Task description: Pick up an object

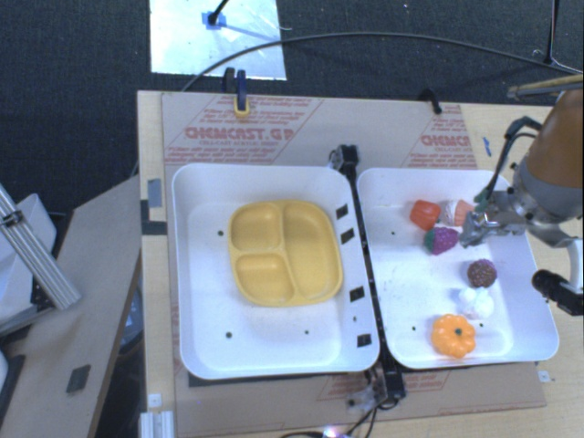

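A small purple toy berry lies just left of the low-reaching tool, whose grip state I cannot tell.

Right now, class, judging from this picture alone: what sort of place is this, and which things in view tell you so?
Probably a robotics lab test bench. A grey arm with a gripper reaches over two white bins holding toy food, such as an orange pumpkin, on a clamped board with cables.
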Tool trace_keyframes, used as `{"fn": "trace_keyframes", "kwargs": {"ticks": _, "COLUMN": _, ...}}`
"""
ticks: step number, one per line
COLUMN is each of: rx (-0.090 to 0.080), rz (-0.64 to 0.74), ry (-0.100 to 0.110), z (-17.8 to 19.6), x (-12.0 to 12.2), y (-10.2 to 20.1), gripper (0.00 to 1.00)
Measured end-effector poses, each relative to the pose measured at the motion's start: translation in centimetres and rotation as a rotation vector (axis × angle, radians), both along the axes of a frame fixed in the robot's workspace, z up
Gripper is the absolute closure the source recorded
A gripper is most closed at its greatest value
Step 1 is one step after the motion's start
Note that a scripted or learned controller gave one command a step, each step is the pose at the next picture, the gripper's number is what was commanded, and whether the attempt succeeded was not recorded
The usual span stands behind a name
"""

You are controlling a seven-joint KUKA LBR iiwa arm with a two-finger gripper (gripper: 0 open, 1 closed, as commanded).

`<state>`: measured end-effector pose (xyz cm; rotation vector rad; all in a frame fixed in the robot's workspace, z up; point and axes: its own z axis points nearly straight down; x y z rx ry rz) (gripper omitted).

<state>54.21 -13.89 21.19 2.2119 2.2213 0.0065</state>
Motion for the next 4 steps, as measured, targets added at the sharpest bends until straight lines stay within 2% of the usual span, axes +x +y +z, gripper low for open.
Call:
{"fn": "trace_keyframes", "kwargs": {"ticks": 1, "rx": 0.003, "rz": 0.005, "ry": 0.005, "z": 0.8, "x": 0.9, "y": 5.2, "gripper": 1.00}}
{"fn": "trace_keyframes", "kwargs": {"ticks": 2, "rx": 0.004, "rz": 0.006, "ry": 0.006, "z": 0.0, "x": 0.9, "y": 10.9, "gripper": 1.00}}
{"fn": "trace_keyframes", "kwargs": {"ticks": 3, "rx": 0.004, "rz": 0.005, "ry": 0.006, "z": 0.2, "x": 0.9, "y": 15.3, "gripper": 1.00}}
{"fn": "trace_keyframes", "kwargs": {"ticks": 4, "rx": 0.004, "rz": 0.007, "ry": 0.006, "z": 1.1, "x": 0.6, "y": 21.5, "gripper": 1.00}}
